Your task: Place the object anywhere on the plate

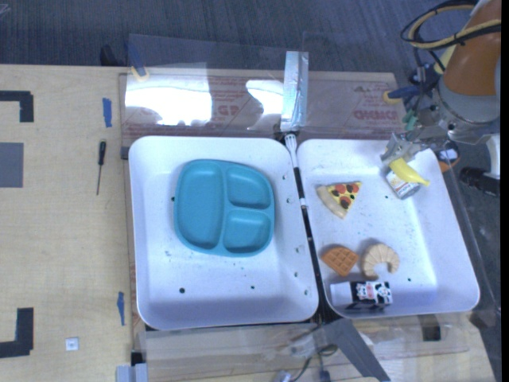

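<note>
- The tabletop (56, 237) carries 2 shallow white bins side by side, so the pick side and the place side stay apart: the left bin (151, 285) and the right bin (445, 277).
- The blue plate (224, 206), with 3 compartments, lies flat in the middle of the left bin, open for a drop from above.
- The arm (475, 62) reaches in over the right bin's far corner, with its tool (403, 154) low there.
- Just under the tool sits a yellow and grey-white object (406, 176), probably the task's thing; it looks small, part banana-yellow, part pale. I cannot tell whether the tool is open, closed or gripping it.
- Loose in the right bin lie a pizza slice (340, 196), a croissant (380, 258), a waffle (339, 259) and a small black-and-white toy (372, 293).
</note>
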